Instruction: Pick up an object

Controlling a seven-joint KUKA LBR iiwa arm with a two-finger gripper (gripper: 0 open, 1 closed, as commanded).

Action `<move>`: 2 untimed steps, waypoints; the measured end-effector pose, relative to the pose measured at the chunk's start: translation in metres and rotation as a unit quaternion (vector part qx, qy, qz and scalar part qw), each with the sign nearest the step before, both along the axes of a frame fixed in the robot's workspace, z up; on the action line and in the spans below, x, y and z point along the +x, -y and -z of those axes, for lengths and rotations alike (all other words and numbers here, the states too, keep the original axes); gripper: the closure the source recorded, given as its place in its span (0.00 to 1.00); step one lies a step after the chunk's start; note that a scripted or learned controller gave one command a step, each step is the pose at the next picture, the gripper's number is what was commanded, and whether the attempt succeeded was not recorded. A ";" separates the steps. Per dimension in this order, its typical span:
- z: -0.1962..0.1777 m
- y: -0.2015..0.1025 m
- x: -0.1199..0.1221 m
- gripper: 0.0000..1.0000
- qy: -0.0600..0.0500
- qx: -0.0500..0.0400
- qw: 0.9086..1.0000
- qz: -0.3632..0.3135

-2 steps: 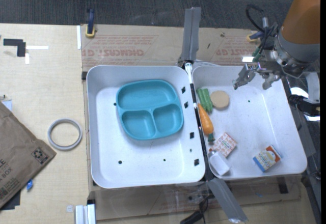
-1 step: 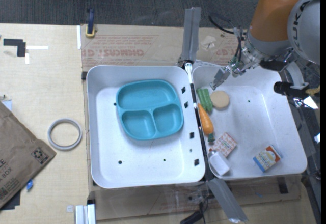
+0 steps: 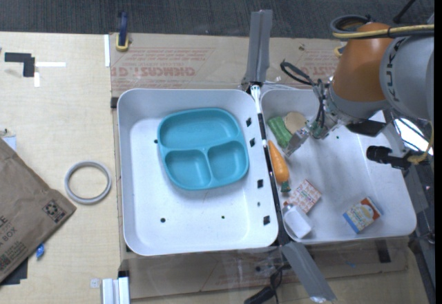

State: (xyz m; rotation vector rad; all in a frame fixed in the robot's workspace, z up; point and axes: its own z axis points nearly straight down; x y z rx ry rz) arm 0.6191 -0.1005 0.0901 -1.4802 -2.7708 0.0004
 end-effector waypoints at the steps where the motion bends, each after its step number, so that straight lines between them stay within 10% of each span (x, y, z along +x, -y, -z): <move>1: -0.005 0.001 0.000 1.00 -0.001 0.000 1.000 0.002; 2: -0.101 -0.008 -0.098 1.00 0.000 0.000 0.998 0.061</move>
